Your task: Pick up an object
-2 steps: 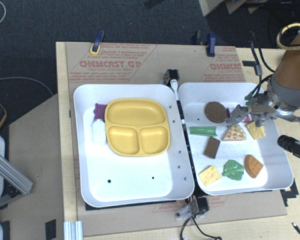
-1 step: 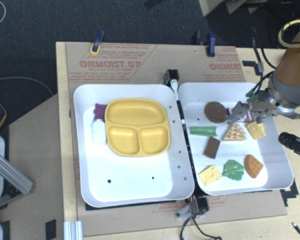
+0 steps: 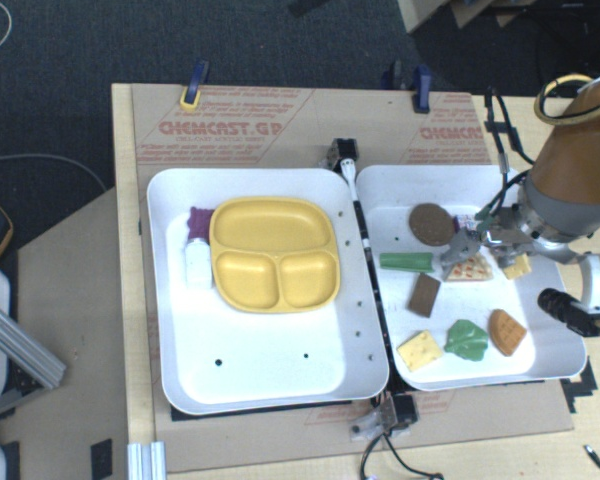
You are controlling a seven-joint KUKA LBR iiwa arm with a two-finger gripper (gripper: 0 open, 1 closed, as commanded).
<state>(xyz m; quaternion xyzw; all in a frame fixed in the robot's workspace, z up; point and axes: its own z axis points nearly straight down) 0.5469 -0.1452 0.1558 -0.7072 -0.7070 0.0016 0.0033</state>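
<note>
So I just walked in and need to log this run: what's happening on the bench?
A grey and orange arm reaches in from the right, its end effector low over the right bin, right by the pizza slice among toy food. Nothing is visibly held between its fingers. The left bin holds a yellow divided tray.

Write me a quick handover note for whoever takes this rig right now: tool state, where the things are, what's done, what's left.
Tool: low in the right bin, over the pizza slice; nothing visibly held.
Right bin also holds a brown round piece, green stick, brown block, cheese wedge, green leafy piece and bread roll.
Left bin: yellow divided tray, purple item and white bottle beside it.
Done: approach only.
Left: grasp and lift one object.
</note>
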